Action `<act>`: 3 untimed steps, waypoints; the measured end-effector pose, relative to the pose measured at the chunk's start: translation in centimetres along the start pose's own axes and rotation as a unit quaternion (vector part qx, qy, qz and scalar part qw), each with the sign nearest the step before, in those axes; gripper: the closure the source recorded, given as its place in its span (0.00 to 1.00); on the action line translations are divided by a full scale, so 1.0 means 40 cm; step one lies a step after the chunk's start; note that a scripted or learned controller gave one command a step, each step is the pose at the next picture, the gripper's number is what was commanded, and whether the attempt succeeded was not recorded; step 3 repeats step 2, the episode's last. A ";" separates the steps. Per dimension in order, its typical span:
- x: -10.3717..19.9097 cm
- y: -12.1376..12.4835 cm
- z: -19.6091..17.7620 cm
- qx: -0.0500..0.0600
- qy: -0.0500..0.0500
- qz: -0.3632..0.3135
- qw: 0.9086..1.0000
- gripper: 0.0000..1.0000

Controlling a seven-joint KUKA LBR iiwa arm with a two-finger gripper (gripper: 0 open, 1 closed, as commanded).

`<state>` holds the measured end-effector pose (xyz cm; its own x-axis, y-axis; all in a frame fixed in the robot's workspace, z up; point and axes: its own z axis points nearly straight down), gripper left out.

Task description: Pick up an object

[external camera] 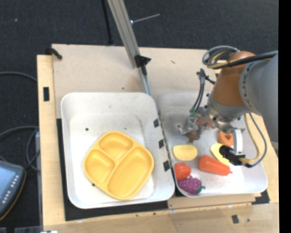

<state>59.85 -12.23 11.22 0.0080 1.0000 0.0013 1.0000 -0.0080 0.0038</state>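
Even, bright overhead light, slightly soft picture

The white bins (111,106) glare pale; faint shadows lie under the gripper (194,130), whose fingers blur into a dark smudge.

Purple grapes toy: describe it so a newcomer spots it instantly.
Look at the right-hand white bin, then its near-left corner. The purple grapes lie there, just below the small red tomato and left of the orange carrot. It is the only purple, knobbly piece.

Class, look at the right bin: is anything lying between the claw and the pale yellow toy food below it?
Nothing visible does. The claw sits low in the right bin, and the pale yellow piece lies just below it in the picture, with bare bin floor between. The red piece and the grapes lie beyond it.
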 end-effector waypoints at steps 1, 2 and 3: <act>-0.027 0.051 -0.050 0.000 -0.001 -0.004 1.000 1.00; -0.018 0.202 -0.280 -0.004 -0.002 -0.006 1.000 1.00; -0.018 0.202 -0.280 -0.004 -0.002 -0.006 1.000 1.00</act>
